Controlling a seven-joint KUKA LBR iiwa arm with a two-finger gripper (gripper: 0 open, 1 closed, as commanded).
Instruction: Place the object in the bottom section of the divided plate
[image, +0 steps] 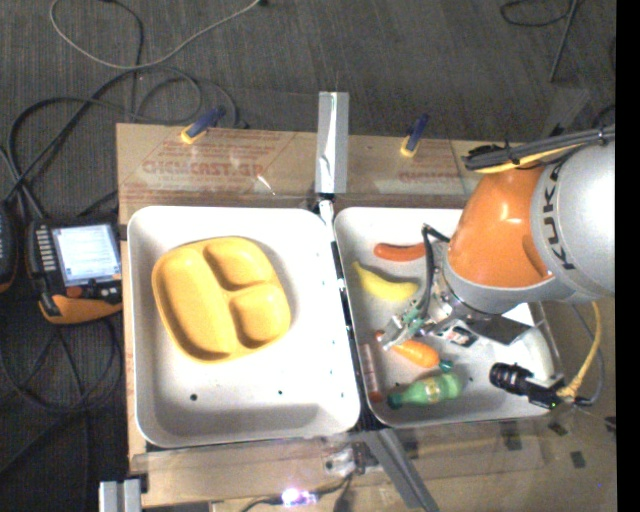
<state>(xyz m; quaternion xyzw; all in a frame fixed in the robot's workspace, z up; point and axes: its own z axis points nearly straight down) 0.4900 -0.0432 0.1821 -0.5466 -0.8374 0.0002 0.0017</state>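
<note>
My gripper (408, 330) hangs over the right bin (520, 400), just above the carrot (416, 352); I cannot tell its state. The carrot's long axis runs ten-to-four o'clock. The yellow divided plate (222, 296) sits in the left bin (180, 400).

Divided plate (222, 297) in left bin (160, 400); food items in right bin (352, 232).

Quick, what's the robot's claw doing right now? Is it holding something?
Claw: low in the right white bin, just above the small orange carrot-shaped toy; whether it is open, closed or holding anything cannot be told.
</note>
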